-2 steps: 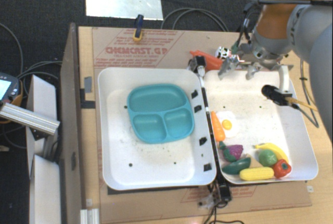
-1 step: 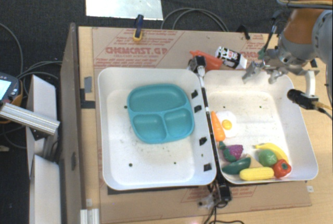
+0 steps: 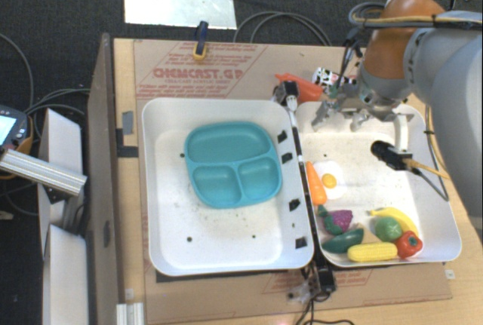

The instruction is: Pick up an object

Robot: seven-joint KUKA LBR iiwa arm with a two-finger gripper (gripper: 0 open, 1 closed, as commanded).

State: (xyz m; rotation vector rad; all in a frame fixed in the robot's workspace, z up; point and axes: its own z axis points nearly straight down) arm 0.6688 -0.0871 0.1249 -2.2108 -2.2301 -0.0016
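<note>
orange plastic carrot (image 3: 315,183) long axis runs top-bottom, left edge of right white bin (image 3: 441,214); teal divided plate (image 3: 232,164) in left white bin (image 3: 170,240); end effector (image 3: 343,111) state: can't tell

The arm (image 3: 445,52) is grey with an orange band (image 3: 400,29) above the pincer (image 3: 343,114). Left of the pincer lies a teal divided plate (image 3: 232,164) in a white bin (image 3: 170,240). Below the pincer, the second white bin (image 3: 445,233) carries an orange carrot (image 3: 315,182), a white-and-yellow fried egg (image 3: 329,179), a purple eggplant (image 3: 339,219), yellow corn (image 3: 370,252), a green pepper (image 3: 388,228) and a red tomato (image 3: 408,243).
</note>
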